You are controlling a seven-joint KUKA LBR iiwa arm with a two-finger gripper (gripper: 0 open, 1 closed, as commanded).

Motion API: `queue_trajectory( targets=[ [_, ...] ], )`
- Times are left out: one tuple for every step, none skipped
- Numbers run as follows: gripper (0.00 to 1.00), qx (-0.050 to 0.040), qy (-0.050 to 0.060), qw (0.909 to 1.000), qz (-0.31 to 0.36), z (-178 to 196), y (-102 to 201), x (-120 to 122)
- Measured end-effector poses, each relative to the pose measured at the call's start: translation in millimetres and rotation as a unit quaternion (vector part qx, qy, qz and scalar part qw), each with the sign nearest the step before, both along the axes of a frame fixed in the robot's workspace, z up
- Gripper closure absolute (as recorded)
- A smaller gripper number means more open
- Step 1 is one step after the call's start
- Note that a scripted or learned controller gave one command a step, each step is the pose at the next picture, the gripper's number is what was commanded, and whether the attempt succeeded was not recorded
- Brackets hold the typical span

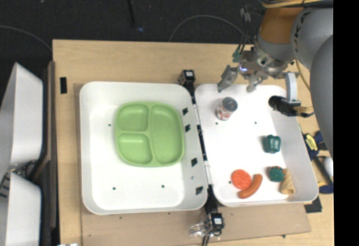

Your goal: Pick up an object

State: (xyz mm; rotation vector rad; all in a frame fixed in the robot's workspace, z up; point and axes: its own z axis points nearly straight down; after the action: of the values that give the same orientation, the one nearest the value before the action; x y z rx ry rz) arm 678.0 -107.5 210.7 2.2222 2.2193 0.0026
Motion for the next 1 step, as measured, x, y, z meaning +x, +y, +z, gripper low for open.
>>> queue_trajectory(
  targets=[
    [0.00, -0.0010, 0.003, 1.0000, 0.000, -51.4, 3.3, -9.7]
  ],
)
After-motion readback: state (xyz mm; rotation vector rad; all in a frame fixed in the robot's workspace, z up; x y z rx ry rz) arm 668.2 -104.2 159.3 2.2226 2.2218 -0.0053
